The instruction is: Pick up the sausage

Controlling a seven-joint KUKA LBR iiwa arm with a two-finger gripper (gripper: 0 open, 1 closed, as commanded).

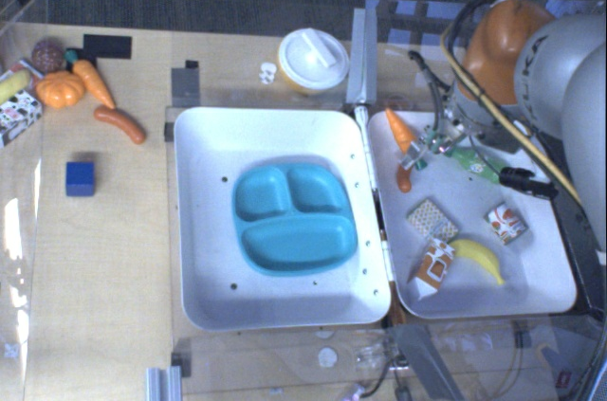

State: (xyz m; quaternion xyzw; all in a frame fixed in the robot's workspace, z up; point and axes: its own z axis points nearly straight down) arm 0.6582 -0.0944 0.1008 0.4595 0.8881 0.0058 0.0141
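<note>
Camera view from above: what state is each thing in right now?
Grey robot gripper: low over the right bin, near the sausage.
Small reddish-brown sausage: lying on the bin floor.
Blue three-compartment tray: flat, upright.
Yellow banana: lying flat.
White round lid: resting on the bench.

— How many bins on the tabletop (104,295)?
— Two white bins: the left bin (204,228) and the right bin (541,285).
— Trays?
— One blue divided tray (296,217).
— Sausages?
— Two: one sausage (120,124) on the tabletop, a second sausage (406,174) in the right bin.
— Carrots?
— Two: carrot (93,82), second carrot (399,130).
— Bananas?
— One banana (479,259). One blue cube (81,178), too.
</note>
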